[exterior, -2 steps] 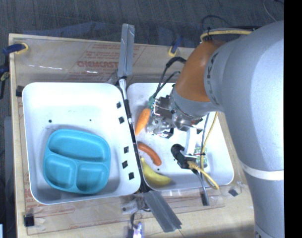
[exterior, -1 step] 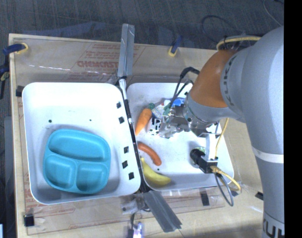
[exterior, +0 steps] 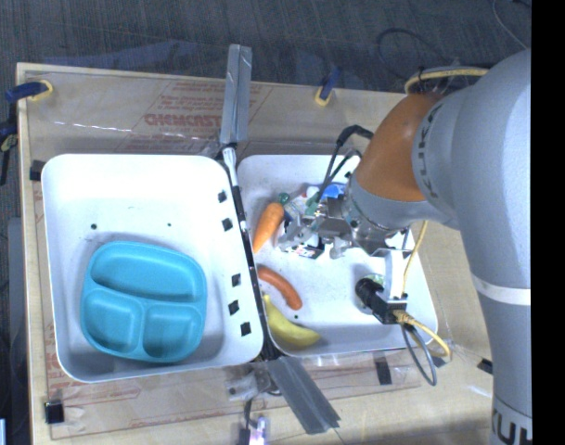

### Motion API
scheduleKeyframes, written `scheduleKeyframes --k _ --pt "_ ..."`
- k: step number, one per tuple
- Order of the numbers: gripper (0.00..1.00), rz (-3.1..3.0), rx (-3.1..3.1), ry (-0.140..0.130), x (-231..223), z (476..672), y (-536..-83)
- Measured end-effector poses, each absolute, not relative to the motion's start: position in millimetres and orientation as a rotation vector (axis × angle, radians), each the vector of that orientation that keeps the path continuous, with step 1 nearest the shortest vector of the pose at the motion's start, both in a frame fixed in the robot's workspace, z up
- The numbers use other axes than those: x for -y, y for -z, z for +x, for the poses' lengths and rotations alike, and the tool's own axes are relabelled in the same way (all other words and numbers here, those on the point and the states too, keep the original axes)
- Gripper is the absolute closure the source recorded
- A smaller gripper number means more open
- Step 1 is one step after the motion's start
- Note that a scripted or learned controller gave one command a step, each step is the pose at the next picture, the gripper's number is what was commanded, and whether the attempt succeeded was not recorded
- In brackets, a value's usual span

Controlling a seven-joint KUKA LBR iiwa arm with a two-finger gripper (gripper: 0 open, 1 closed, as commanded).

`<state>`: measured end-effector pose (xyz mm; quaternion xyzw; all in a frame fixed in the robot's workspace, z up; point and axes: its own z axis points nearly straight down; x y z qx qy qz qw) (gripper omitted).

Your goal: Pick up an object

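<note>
In the right bin [exterior: 342, 341] an orange carrot [exterior: 267, 224] leans against the left wall near the divider. Below it lies a red-orange sausage [exterior: 281, 287], and a yellow banana [exterior: 289, 327] rests at the bin's front left corner. My gripper [exterior: 305, 233] reaches in from the right and hangs low over the bin floor, just right of the carrot. Its metal parts are cluttered and I cannot make out anything held there.
The left bin [exterior: 64, 202] holds a blue divided plate [exterior: 145, 299] toward its front. A grey bar [exterior: 235, 95] stands behind the divider between the bins. The arm's grey body and orange band [exterior: 398, 151] cover the right bin's right side. Cables trail at the front right.
</note>
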<state>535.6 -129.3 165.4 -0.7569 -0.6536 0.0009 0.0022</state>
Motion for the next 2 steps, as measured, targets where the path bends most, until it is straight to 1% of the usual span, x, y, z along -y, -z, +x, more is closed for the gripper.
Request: scheduleKeyframes --k 1,2 --pt "0.0 -2.324 2.138 0.02 111.6 582.8 -112.6" --pt "0.0 -2.115 2.321 0.0 125.3 516.6 -94.3"
